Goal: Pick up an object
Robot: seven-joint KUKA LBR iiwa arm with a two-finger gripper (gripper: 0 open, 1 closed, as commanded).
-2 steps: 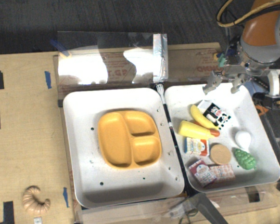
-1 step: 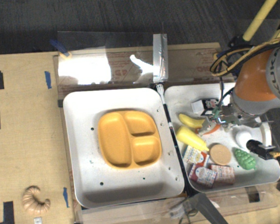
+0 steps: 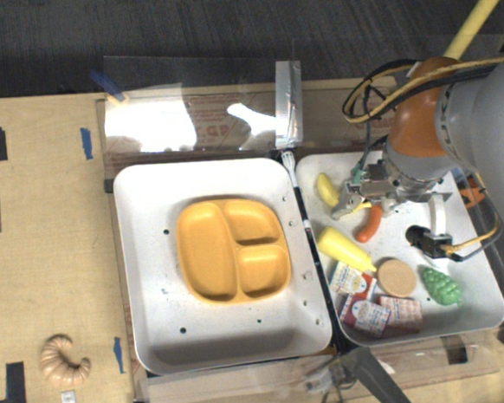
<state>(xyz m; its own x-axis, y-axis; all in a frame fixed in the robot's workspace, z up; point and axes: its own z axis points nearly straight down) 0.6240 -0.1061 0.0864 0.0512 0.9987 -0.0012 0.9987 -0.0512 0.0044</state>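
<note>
Camera view: the gripper [image 3: 359, 198] was seen above the right bin [image 3: 482, 304], its finger opening indiscernible, beside an orange carrot [image 3: 369, 223].

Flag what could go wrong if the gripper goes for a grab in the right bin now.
The gripper sits in the right bin between a small yellow piece and an orange carrot-like piece, so it may pinch both or neither. A yellow corn cob and snack packets crowd the bin, so a descent could shove neighbours. Loose cables near the wrist might snag.
</note>
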